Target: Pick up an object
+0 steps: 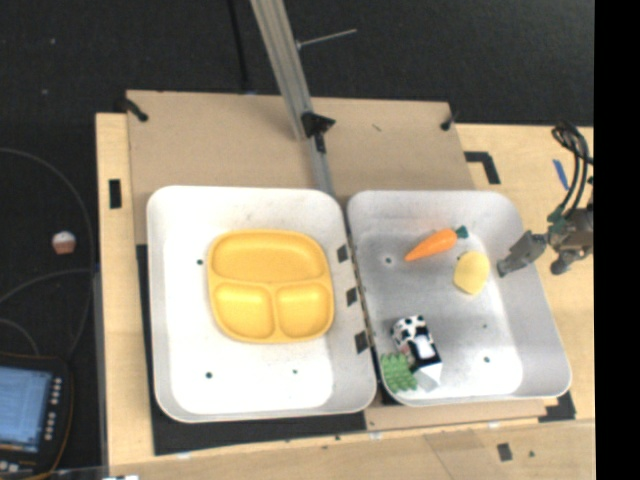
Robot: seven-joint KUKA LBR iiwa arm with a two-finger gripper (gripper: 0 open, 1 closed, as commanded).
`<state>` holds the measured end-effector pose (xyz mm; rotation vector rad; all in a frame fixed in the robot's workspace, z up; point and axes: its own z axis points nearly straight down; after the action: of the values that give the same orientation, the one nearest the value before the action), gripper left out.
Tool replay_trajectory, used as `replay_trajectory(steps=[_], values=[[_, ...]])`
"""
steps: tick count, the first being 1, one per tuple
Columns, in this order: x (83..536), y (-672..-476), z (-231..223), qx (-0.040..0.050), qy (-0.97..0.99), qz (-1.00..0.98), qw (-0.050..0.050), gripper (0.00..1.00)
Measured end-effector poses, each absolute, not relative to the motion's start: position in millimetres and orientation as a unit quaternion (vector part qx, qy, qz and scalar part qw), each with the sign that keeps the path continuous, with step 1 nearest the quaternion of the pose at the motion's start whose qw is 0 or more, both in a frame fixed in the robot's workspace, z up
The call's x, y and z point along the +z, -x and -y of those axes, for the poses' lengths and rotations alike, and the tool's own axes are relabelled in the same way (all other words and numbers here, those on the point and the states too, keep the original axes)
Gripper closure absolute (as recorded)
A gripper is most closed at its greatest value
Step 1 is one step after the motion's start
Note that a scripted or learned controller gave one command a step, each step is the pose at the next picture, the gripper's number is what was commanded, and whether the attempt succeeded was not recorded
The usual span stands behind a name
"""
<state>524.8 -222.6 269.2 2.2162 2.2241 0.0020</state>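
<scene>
The right bin [525, 353] holds an orange carrot [435, 244] with a green top, and just below it a yellow lemon-shaped piece [472, 271]. Near that bin's front left corner lie a black-and-white cow toy [413, 339] and a green leafy piece [397, 371]. My gripper [540, 257] hangs over the bin's right edge, right of the lemon-shaped piece and apart from it. Its two fingers are spread open and nothing is between them.
The left bin [175, 298] carries a yellow divided plate [270, 284] in its middle. A metal pole [285, 58] slants up from between the bins at the back. Cables [572, 168] hang above the gripper.
</scene>
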Motion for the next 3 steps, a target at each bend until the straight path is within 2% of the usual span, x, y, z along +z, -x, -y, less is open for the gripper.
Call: replay_trajectory(steps=[1, 3], values=[[269.2, -524.9, 222.5, 0.0008, -0.706, -0.708, 0.001, 0.00], [144.4, -522.4, 222.0, -0.0020, -0.707, -0.707, -0.001, 0.00]])
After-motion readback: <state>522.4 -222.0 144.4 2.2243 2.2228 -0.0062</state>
